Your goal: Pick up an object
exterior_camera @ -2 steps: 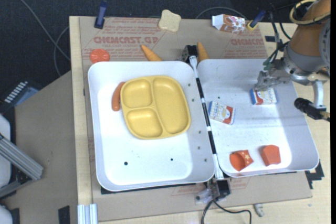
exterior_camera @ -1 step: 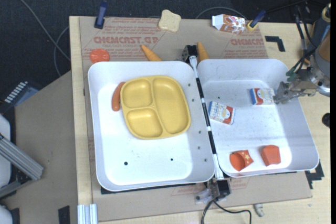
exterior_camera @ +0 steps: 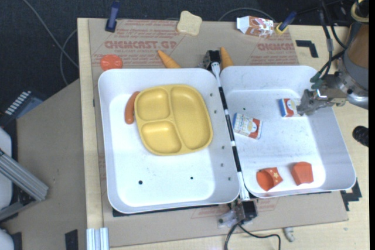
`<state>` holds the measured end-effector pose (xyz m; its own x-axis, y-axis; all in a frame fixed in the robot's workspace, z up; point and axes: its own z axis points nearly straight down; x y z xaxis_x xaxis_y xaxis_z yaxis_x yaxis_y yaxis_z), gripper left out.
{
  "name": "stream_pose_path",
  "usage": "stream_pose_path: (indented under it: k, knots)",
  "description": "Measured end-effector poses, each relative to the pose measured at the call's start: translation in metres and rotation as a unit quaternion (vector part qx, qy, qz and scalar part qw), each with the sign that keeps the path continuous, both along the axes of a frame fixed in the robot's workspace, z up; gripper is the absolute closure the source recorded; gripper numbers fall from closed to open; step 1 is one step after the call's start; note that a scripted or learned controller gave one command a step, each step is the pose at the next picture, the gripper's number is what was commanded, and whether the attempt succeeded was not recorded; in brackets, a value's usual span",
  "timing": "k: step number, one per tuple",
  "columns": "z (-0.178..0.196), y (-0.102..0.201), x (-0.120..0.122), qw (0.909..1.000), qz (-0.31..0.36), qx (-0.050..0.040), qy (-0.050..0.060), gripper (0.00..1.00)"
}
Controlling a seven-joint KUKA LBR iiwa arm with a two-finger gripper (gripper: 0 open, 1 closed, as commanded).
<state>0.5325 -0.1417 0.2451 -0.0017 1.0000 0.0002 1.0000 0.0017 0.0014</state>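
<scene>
In the left bin [exterior_camera: 114, 149], right in the middle: a yellow plate [exterior_camera: 173, 120] with three hollow parts. Lies flat. Every place below told from this plate.

Just left of the plate, touching its edge: a red sausage [exterior_camera: 129, 108], lying up and down in the view.

To the right of the plate, past the join of the two bins: the right bin [exterior_camera: 334, 149]. Near the plate in there, a small white carton [exterior_camera: 246, 126] with blue and orange on it, lying flat. Farther right of the plate, a little box [exterior_camera: 286, 107], red, white and blue. Right beside that box, on the side away from the plate, the gripper [exterior_camera: 306, 105], low in the bin. Looks to touch the box, or nearly. Cannot tell if open or shut. Cannot tell if holding the box. Behind it, even farther from the plate, the grey arm [exterior_camera: 351, 88].

Right of the plate and down toward the near edge: a red block [exterior_camera: 269, 178] and an orange block [exterior_camera: 302, 173], side by side, a bit apart.

Above the plate, outside the bins, on the brown board: an orange carrot [exterior_camera: 169, 60] close to the bin edge, and a slice of bread [exterior_camera: 189, 22] farther up. Up and to the left of the plate, an orange round thing [exterior_camera: 111, 61] and a blue clip [exterior_camera: 112, 16]. Up and to the right of the plate, a small milk carton [exterior_camera: 255, 25] on its side.
</scene>
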Motion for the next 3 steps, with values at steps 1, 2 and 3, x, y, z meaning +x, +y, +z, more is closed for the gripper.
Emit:
stream_pose_path:
  k: [1, 2, 3]
  knots:
    - [0.009, 0.043, -0.053, 1.0, 0.0, 0.0006, 0.002, 1.0]
    - [0.009, 0.042, -0.053, 1.0, -0.001, 0.0005, 0.002, 0.0]
    - [-0.051, -0.021, -0.052, 1.0, -0.002, -0.0003, 0.002, 0.0]
